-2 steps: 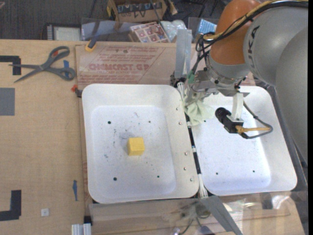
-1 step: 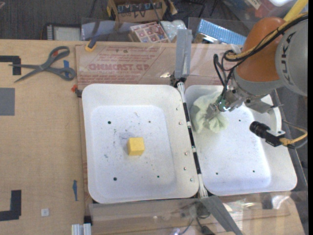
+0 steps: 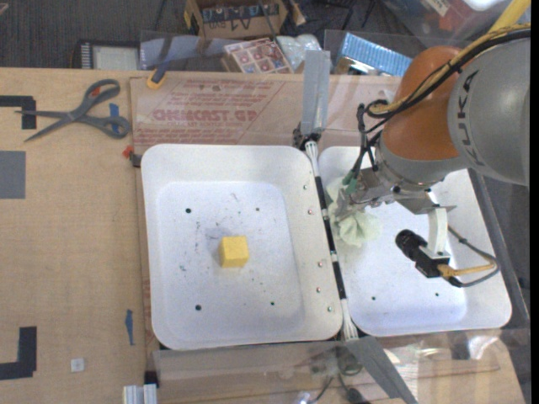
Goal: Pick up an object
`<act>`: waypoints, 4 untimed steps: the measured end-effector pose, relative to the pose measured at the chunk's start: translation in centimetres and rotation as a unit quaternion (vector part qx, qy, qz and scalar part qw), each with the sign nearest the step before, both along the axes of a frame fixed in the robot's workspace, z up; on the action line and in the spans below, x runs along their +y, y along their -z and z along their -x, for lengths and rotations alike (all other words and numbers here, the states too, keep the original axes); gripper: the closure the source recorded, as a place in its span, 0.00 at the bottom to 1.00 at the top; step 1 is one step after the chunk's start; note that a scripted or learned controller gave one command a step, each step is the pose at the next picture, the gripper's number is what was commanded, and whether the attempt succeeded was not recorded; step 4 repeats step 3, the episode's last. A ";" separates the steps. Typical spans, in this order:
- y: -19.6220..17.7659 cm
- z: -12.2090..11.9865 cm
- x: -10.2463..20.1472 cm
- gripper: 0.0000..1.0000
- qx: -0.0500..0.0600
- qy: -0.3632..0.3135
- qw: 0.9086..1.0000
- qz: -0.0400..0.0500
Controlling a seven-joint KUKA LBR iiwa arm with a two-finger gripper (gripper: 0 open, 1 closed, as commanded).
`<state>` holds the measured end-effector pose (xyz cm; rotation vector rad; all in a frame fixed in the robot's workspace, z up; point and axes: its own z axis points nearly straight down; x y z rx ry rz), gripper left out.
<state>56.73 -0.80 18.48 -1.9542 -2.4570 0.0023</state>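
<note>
A small yellow cube [image 3: 235,252] lies near the middle of the left bin [image 3: 168,175]. A pale green crumpled object [image 3: 360,226] rests at the left side of the right bin [image 3: 488,305], close to the divider between the bins. The gripper [image 3: 355,199] hangs directly over the upper part of that green object, at the end of the grey arm with its orange band [image 3: 429,108]. The arm's wrist hides the fingertips and the top of the green object, so whether they touch it cannot be made out.
A white bracket with a black part and an orange cable [image 3: 425,255] hangs from the wrist over the right bin. Scissors [image 3: 84,114] lie on the bench at the far left. A cardboard sheet [image 3: 210,116] and clutter sit behind the bins.
</note>
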 end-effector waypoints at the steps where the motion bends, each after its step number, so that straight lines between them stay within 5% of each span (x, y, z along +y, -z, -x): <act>1: -1.0 -0.1 -0.1 1.00 -0.001 0.000 1.000 0.000; 2: 0.0 -1.1 1.9 1.00 -0.003 0.085 0.996 0.001; 3: 0.0 -7.6 1.1 1.00 -0.003 -0.082 0.997 0.001; 4: 0.0 -7.6 1.1 1.00 -0.003 -0.082 0.997 0.001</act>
